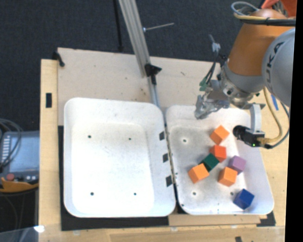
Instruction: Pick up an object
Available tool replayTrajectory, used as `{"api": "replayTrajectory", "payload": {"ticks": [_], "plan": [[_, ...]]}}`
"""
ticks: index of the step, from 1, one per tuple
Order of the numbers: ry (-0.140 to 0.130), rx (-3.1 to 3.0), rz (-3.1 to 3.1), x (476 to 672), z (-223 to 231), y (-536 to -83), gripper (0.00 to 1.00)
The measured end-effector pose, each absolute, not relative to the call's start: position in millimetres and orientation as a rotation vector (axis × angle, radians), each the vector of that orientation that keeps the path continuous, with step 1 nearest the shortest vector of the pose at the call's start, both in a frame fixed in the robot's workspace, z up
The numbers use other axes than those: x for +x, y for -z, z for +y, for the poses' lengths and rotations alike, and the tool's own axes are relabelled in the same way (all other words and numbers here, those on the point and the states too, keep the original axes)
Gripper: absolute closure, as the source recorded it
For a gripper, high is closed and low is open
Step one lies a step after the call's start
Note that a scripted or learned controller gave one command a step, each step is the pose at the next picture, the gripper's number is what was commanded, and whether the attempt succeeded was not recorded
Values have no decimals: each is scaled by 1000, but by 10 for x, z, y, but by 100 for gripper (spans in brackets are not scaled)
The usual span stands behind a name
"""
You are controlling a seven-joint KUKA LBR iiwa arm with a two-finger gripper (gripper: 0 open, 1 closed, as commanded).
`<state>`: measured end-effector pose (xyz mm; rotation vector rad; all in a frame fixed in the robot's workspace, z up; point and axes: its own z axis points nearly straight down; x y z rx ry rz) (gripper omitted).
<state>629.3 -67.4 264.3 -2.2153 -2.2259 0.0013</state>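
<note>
Several small blocks lie in the right bin [187, 126]. An orange block [220, 133] is nearest the far side, with a red-orange block [220, 152] and a dark green block [210, 161] below it. Two more orange blocks [199, 172] [228, 176] sit lower, a purple block [237, 163] is to the right, and a blue block [244, 198] lies near the front right corner. My gripper [205, 108] hangs over the bin's far edge, up and left of the topmost orange block and apart from every block. Nothing shows in it.
The left bin [114, 156] sits beside the right one, with a divider strip [167, 159] between them. A slanted metal post [138, 39] rises behind the bins. A black cable connector [247, 134] hangs by the right bin's far right side.
</note>
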Motion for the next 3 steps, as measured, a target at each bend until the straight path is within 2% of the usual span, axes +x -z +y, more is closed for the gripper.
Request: {"api": "replayTrajectory", "payload": {"ticks": [3], "plan": [[1, -2211, -2229, 5731, 859, -2420, 100]]}}
